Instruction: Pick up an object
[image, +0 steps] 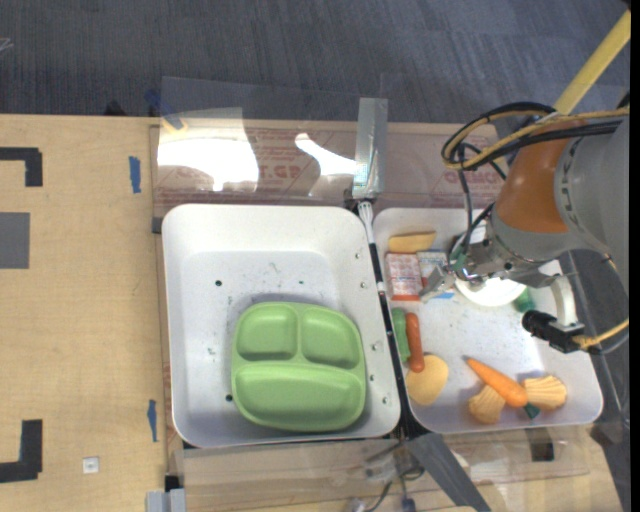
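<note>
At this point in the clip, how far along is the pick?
Done: the arm has reached into the right bin, its gripper low near the small box at the bin's upper left. In hand: nothing visibly; no item appears between the jaws. Left: grasp and lift. The carrot, the yellow block and the green tray in the left bin lie untouched.

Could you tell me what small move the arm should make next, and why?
Probably a short descent: the gripper hangs at the right white bin's far end, beside the small red-and-white packet, with nothing visibly between its fingers.
</note>
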